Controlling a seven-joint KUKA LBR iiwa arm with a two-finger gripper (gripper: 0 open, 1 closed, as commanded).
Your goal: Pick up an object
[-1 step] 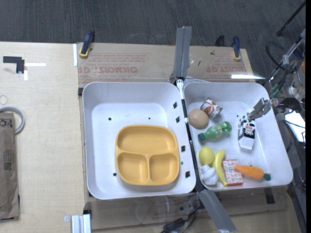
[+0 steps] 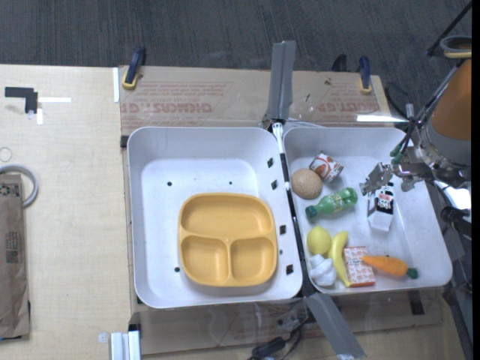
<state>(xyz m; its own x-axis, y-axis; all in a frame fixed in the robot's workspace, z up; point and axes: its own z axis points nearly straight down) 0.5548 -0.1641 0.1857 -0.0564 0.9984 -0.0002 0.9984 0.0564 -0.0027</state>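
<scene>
One carrot (image 2: 387,265), one banana (image 2: 339,256), one lemon (image 2: 319,240) — one green bottle (image 2: 333,202).

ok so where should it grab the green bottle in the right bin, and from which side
Take the green bottle across the middle of its body, coming straight down from above. It lies on its side, slanted, cap toward the yellow lemon, so its narrow width faces up. The brown ball sits close at its upper left; closing across the body away from it looks safer.

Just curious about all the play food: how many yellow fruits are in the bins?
2, both in the right bin: a lemon near its left wall, and a banana touching the lemon's right side. More could hide under the pile.
</scene>
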